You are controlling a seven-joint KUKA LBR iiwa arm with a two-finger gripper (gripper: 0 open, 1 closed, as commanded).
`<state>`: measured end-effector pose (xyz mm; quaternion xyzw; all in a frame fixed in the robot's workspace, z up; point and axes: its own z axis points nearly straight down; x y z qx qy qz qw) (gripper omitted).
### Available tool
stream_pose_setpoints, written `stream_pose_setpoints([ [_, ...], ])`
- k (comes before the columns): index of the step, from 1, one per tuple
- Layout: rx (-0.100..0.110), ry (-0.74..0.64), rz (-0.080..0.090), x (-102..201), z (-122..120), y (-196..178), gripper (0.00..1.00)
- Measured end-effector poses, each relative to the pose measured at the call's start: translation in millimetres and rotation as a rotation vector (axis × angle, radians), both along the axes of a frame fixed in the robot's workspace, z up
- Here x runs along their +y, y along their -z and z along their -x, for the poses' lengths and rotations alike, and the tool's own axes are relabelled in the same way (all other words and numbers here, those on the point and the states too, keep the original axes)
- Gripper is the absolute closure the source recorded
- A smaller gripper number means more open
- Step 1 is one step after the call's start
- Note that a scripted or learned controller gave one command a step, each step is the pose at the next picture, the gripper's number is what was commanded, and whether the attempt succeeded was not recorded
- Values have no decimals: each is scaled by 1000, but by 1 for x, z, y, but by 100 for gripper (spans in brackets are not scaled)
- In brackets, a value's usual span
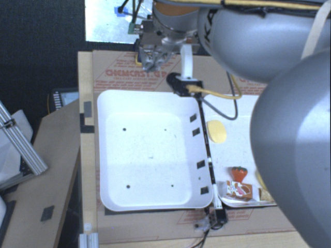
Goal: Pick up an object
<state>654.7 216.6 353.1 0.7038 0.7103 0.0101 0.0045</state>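
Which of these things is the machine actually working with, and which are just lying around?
Part of the job:
hand
yellow disc, strawberry and packet, all candidates to pick, in the right bin

Just lying about:
left bin
cardboard under the bins
metal rail at the view's left

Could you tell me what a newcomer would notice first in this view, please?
The huge grey arm looms over the right side, its gripper hanging beyond the far edge of the left bin. In the right bin lie a yellow disc, a red strawberry-like toy and an orange-white packet.
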Motion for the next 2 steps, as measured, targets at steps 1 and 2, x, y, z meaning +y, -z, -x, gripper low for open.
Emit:
stream_pose_setpoints([
  [1, 16, 2, 6, 19, 10, -25, 100],
  [2, 25, 14, 11, -39, -2, 46, 100],
])
